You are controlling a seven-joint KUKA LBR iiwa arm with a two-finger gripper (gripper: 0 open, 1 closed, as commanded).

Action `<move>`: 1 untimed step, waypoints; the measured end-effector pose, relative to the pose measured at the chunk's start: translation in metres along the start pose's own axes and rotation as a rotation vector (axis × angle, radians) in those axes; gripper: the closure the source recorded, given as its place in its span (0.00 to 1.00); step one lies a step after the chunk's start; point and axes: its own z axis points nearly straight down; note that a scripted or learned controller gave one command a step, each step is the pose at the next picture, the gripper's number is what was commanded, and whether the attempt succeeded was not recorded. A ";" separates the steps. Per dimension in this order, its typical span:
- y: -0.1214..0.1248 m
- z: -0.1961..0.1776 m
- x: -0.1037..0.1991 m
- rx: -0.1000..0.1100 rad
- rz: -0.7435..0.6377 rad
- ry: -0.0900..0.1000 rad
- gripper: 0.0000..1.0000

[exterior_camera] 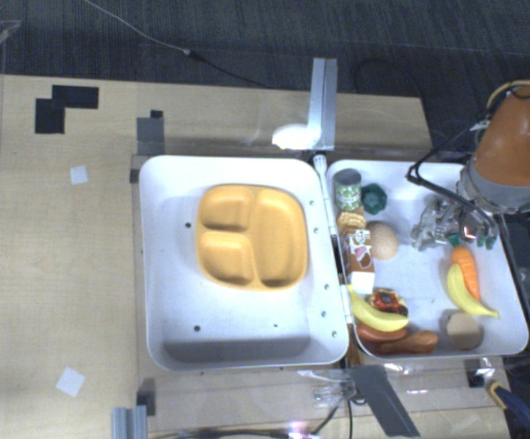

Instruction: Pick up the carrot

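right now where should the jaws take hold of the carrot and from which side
Probably the carrot's upper, thicker half, coming straight down from above. It lies flat in the right bin, running top to bottom in view, so the jaws should close across its width. Its lower end touches a banana, so gripping higher keeps clear. The gripper hovers just above-left.

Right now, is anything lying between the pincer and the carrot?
No. In the camera view the pincer hangs just above the carrot, with only a thin strip of bare white bin floor between them.
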 end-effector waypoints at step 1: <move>-0.036 0.009 0.061 0.002 -0.234 -0.011 1.00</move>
